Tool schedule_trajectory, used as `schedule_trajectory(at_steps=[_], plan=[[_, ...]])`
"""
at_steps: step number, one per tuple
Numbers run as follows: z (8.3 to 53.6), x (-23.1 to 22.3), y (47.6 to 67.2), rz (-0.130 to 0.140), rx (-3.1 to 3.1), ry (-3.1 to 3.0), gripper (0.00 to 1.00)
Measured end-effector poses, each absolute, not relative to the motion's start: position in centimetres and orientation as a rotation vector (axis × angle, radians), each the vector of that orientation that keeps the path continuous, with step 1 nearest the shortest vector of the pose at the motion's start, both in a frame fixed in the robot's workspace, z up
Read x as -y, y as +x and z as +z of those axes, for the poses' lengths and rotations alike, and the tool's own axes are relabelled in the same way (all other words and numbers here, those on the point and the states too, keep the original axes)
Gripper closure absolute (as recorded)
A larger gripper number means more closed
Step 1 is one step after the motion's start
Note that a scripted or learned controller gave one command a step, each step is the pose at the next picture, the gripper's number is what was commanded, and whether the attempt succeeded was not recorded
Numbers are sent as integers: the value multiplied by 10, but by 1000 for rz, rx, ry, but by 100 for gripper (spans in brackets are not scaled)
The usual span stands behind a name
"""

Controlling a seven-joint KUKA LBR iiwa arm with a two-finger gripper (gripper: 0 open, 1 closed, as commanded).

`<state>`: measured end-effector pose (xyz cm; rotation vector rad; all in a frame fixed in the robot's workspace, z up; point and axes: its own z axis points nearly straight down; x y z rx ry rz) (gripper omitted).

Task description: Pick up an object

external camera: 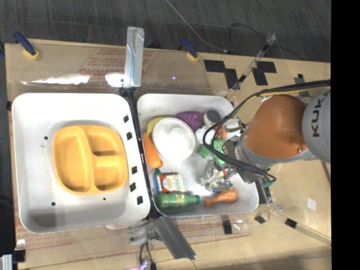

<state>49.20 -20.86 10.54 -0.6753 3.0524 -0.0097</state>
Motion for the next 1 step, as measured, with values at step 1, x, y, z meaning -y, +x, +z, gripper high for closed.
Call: schedule_trajectory(at_steps=[1], plan=[[214,210,575,-7,-3115,-329,100]])
